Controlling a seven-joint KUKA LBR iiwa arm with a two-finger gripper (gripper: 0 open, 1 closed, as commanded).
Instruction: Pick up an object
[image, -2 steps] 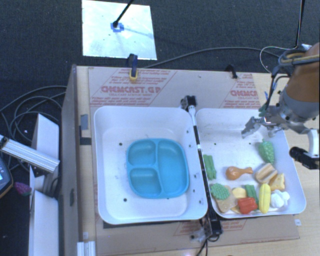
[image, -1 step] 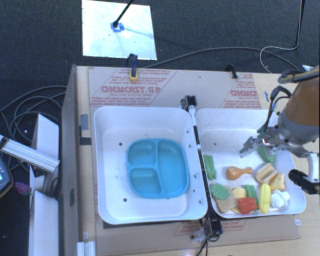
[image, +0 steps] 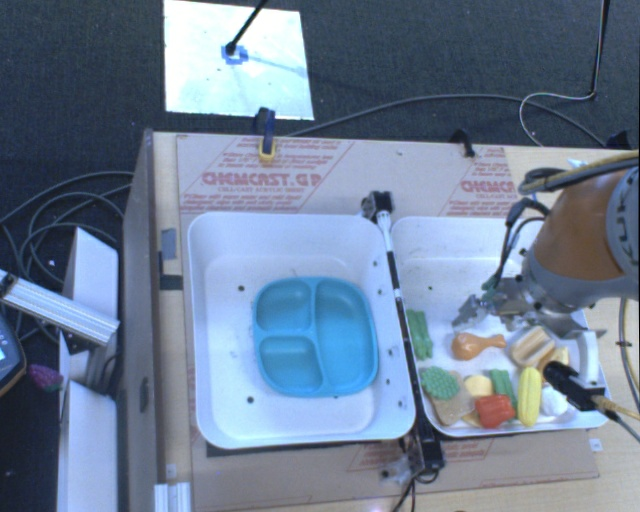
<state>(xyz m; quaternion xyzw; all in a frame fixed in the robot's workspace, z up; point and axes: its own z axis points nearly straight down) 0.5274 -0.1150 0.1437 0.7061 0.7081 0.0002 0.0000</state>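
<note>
Camera view, left to right: I see a blue divided plate (image: 316, 335) in the left bin (image: 215, 250). The right bin (image: 440, 245) holds toy food: green beans (image: 418, 332) at 9 o'clock, a drumstick (image: 474, 345) centrally, corn (image: 529, 391) and a red pepper (image: 494, 409) toward 5 o'clock. The gripper (image: 478, 305) hangs just above the drumstick; I cannot tell its opening, and I see nothing held. Risk, in my judgement: the crowded pieces may deflect a descent, causing a slip or empty close.

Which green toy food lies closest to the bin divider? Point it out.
The green bean pod, lying lengthwise against the divider. The broccoli and the green pepper lie farther right.
</note>
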